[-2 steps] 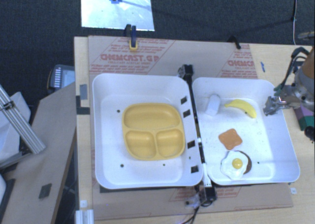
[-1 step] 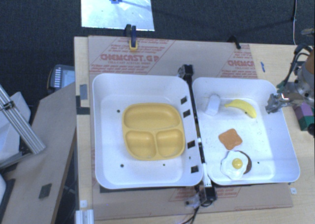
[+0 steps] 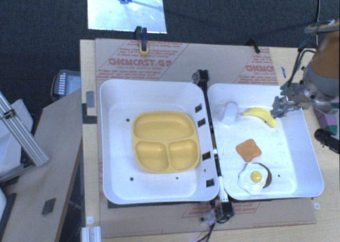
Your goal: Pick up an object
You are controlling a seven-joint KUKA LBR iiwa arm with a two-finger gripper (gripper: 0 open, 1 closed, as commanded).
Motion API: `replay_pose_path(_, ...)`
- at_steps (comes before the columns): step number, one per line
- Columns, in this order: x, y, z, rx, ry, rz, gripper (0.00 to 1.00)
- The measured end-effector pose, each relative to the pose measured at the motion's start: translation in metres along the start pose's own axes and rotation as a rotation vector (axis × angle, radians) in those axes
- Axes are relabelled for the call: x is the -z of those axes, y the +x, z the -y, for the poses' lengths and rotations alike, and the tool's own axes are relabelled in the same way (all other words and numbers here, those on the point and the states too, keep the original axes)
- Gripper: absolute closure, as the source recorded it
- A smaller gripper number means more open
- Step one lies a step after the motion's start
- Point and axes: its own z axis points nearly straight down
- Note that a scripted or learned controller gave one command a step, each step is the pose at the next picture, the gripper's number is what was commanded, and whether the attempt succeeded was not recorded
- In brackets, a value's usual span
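In the right bin (image 3: 305,145) lie a yellow banana (image 3: 260,115), an orange toast slice (image 3: 248,150), a fried egg (image 3: 253,178) on a dark patty, and a small white translucent cup (image 3: 229,113). My gripper (image 3: 280,108) hangs at the bin's upper right, just right of the banana's tip, close to it. The arm's grey body and orange band (image 3: 324,60) rise behind it at the right edge. Nothing shows between the fingers.
The left bin (image 3: 114,102) holds a yellow three-compartment plate (image 3: 163,141). A black divider strip (image 3: 208,134) runs between the bins. A shiny metal sheet (image 3: 126,2) lies at the back, and grey equipment (image 3: 21,134) stands off the bench's left side.
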Motion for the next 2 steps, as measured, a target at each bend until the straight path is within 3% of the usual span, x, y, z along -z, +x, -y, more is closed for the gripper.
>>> replay_pose_path(2, 0.004, 0.101, -0.013, 0.001, 0.001, -0.001, 1.00)
